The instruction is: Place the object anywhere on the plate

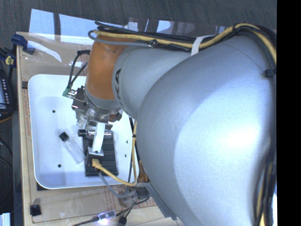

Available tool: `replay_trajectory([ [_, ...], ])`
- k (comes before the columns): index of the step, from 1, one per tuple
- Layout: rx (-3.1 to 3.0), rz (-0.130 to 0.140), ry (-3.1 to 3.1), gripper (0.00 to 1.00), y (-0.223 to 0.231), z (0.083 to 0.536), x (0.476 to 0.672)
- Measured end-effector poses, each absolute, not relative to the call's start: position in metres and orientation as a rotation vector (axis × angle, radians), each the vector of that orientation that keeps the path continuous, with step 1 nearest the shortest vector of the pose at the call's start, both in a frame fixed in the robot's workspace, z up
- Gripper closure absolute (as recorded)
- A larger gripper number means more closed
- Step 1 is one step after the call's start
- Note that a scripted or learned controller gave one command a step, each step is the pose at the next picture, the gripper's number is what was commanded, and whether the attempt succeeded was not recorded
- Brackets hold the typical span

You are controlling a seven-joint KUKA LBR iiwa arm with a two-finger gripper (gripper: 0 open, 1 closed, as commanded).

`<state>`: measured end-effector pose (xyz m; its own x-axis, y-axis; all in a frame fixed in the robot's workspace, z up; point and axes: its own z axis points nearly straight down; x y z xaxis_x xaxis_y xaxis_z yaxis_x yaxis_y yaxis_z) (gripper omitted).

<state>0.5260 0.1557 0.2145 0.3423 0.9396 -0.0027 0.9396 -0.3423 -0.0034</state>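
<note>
The claw (91,126) hangs low inside the white bin (42,93), over the middle of its floor and pointing almost straight down. The wrist hardware masks its tips, so I cannot tell whether it is open or closed, and nothing can be seen held in it. Just to its left, lying flat on the bin floor, is the task's thing: a small clear vial (70,146) with a black cap. The cap end points towards the bin's far left corner and the clear body slants towards the near edge. The vial lies beside the claw rather than under it, so I judge the pickup not yet done. The claw's low, upright stance suits a descent onto a thing that lies flat. Because the vial is slender, smooth and on its side, it may well roll or slip away if the closing line is off its axis. Above the claw the orange band (101,74) leads into the grey arm (202,126), which spreads over the desk's (21,126) right side. Where the plate lies I cannot tell.
</note>
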Motion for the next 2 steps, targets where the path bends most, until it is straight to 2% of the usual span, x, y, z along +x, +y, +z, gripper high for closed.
replay_trajectory([
  [1, -2.480, 0.004, -1.924, 1.00, 0.105, 0.220, 0.559],
  [2, -2.238, -0.001, -2.202, 1.00, 0.061, 0.227, 0.641],
])
